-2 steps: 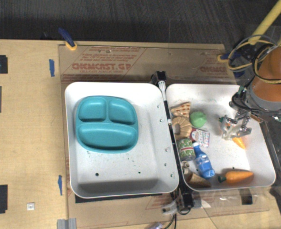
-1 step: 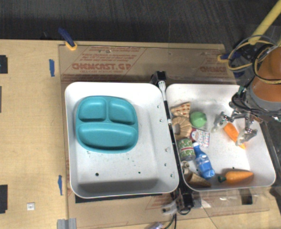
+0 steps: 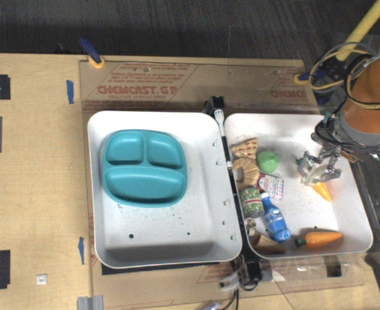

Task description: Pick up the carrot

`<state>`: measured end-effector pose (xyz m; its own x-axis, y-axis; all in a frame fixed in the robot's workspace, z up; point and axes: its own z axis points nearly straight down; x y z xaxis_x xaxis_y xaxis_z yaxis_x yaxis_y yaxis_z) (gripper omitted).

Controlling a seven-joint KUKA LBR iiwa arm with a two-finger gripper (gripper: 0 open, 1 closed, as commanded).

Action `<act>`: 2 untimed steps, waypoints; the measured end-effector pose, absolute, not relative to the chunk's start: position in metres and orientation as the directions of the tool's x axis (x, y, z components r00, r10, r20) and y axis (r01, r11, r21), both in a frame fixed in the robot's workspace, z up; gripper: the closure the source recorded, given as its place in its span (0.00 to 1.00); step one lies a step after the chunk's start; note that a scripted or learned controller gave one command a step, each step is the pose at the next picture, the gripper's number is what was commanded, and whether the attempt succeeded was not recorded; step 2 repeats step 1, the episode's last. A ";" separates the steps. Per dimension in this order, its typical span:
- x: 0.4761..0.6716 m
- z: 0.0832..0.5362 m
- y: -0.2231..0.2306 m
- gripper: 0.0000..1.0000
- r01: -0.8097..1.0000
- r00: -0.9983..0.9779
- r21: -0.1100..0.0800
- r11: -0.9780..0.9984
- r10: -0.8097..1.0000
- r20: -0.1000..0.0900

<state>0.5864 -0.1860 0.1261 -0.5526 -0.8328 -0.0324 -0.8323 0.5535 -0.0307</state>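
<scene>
Orange carrot lies below the pincer, near the bin's front wall. I cannot tell the pincer's state. It should descend there, straddling the carrot's width.

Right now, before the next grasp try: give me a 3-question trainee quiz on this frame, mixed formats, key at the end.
1. True or false: the carrot lies in the same bin as the teal divided plate.
2. Multiple choice: the gripper hangs over which part of the right bin? A) far half, toward its right side B) near left corner C) outside the bin
3. Fill in: the round object beside the waffle piece is a ___ ball.

Key: 1 false, the carrot is at the right bin's near edge and the plate is in the left bin. 2 A. 3 green.
</scene>
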 end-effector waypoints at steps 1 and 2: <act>0.586 0.126 -0.186 0.00 -0.832 -0.553 -0.030 0.554 -0.833 -0.032; 0.586 0.126 -0.186 0.00 -0.832 -0.553 -0.030 0.554 -0.833 -0.032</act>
